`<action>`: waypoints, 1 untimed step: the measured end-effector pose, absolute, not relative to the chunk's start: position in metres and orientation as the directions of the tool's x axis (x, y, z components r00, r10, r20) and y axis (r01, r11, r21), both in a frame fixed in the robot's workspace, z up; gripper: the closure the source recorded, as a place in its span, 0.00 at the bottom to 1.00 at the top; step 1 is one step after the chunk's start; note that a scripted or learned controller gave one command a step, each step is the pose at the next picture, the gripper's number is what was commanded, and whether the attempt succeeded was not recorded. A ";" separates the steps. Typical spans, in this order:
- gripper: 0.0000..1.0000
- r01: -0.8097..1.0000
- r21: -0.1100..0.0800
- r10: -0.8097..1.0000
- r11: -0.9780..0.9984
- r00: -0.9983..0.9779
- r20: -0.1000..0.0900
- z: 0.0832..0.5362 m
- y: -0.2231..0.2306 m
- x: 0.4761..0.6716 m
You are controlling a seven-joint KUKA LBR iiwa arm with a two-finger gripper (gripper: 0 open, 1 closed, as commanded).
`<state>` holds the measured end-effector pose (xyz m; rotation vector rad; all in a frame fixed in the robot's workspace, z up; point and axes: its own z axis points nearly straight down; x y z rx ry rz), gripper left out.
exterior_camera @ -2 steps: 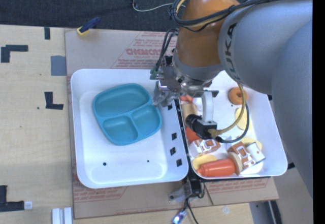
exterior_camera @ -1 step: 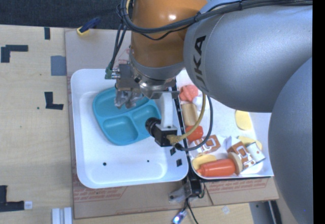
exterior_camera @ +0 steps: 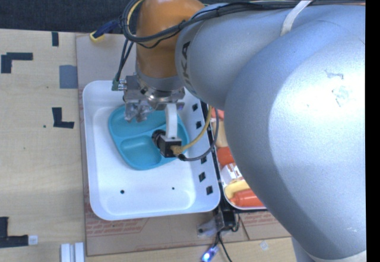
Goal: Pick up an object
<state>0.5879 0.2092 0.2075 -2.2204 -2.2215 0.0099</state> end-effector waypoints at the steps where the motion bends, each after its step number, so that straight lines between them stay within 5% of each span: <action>1: 0.00 1.000 -0.003 1.000 0.002 -0.002 0.000 0.214 0.210 0.586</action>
